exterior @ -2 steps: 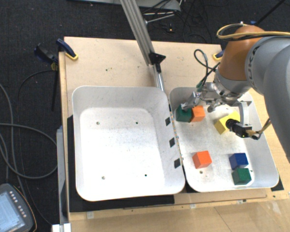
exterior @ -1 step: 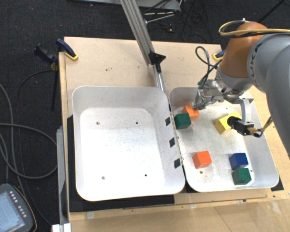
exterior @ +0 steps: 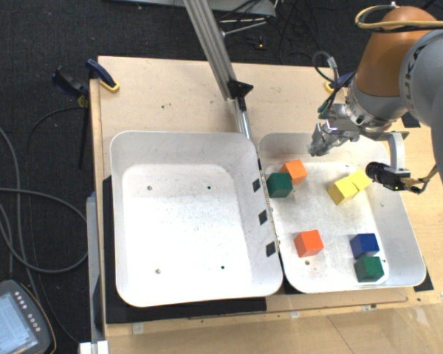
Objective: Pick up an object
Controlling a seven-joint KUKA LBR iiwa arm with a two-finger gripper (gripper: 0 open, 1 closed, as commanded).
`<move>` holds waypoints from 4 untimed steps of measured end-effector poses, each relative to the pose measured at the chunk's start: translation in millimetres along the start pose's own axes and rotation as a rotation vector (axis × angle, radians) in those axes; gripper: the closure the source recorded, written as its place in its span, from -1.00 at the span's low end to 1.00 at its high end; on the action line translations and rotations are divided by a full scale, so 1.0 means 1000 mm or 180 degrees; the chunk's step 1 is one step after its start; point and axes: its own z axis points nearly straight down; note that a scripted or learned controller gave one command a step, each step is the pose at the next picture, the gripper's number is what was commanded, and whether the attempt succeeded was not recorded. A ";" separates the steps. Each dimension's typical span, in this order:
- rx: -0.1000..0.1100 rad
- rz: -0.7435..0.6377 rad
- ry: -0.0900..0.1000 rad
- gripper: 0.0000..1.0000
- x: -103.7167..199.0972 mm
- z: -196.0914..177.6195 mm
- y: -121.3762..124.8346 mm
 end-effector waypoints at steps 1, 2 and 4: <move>-0.0002 -0.0004 -0.0001 1.00 0.000 -0.054 0.002; 0.0028 -0.0022 0.0012 1.00 0.058 -0.046 -0.019; 0.0035 -0.0022 0.0011 1.00 0.167 -0.038 -0.056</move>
